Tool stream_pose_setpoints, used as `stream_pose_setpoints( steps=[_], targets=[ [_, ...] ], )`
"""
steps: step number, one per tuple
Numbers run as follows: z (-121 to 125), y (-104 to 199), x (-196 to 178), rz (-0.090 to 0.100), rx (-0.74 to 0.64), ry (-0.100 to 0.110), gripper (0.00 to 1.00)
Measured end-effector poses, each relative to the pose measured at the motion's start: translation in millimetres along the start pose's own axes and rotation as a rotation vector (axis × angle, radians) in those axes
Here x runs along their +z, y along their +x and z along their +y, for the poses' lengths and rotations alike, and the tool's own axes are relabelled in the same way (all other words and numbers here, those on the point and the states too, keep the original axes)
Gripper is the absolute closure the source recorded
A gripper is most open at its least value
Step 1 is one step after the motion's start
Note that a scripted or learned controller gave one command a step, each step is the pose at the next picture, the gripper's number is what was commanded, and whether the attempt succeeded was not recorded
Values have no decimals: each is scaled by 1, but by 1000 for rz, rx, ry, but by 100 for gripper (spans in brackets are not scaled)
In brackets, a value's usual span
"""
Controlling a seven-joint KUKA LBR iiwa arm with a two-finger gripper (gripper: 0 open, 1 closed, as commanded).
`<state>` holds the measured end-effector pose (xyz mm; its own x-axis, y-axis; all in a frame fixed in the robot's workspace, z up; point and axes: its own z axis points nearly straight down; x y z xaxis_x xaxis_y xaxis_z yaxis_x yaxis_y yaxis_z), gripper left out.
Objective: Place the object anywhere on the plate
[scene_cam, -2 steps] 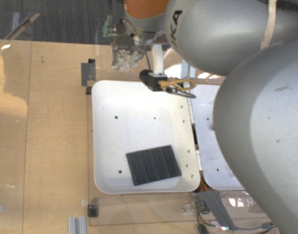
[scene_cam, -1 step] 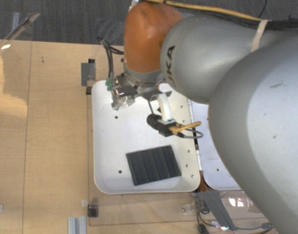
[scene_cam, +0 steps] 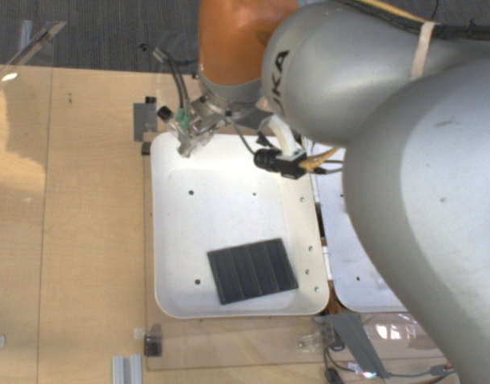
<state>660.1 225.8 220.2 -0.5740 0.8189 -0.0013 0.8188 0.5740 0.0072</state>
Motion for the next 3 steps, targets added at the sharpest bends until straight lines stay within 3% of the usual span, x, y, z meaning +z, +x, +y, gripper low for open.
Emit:
stream_pose_setpoints(
  steps=[1, 2, 3],
  targets=[
    [2, 0, -13, 0, 0, -8, 100],
    [6, -7, -3, 0, -317, 0, 100],
    [6, 8, 6, 0, -398, -1, 100]
  ],
)
